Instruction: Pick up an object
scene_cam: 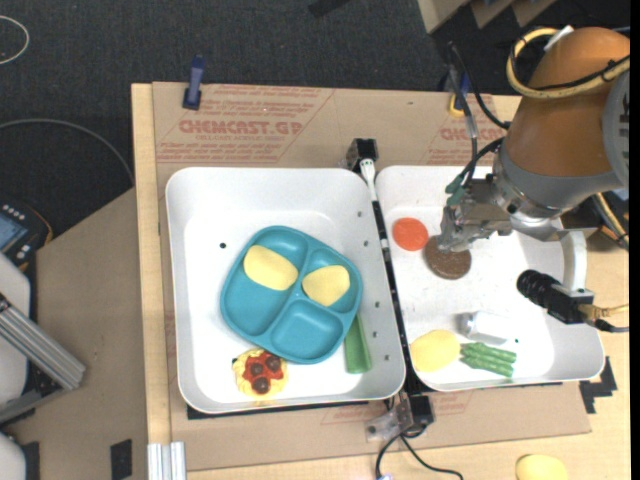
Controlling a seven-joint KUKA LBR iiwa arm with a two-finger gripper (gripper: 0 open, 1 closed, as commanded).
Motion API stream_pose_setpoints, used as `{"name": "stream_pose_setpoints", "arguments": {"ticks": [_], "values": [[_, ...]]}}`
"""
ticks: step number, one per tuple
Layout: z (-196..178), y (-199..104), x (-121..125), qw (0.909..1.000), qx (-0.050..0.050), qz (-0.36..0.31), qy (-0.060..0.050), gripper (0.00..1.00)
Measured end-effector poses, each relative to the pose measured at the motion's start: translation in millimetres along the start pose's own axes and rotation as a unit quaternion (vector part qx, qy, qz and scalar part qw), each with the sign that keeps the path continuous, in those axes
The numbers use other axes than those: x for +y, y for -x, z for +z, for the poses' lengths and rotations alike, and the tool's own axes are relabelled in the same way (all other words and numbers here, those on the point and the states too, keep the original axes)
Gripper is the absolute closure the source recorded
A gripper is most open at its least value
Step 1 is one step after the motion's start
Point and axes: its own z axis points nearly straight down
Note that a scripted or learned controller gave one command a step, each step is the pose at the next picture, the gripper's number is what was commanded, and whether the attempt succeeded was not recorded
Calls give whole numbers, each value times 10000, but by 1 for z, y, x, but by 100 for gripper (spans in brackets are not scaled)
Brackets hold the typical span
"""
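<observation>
My gripper [452, 240] reaches down into the right bin [560, 363], directly over a brown round piece [449, 263] that it touches or nearly touches. Just to its left lies an orange disc [409, 233]. Near the bin's front sit a yellow lemon-like piece [434, 350], green beans [488, 358] and a small grey-white object [480, 323]. In the left bin [195, 268], a blue divided plate [290, 295] carries two yellow pieces [266, 266] [326, 285].
A green stick [357, 346] lies along the plate's right side, and a yellow-and-red toy [259, 370] sits at the left bin's front. A black cylinder [547, 295] juts over the right bin. Cardboard [250, 123] underlies both bins.
</observation>
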Motion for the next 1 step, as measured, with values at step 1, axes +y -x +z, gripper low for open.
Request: {"name": "stream_pose_setpoints", "arguments": {"ticks": [1], "values": [[-33, -86, -39, 10000, -6, 4, 32, 100]]}}
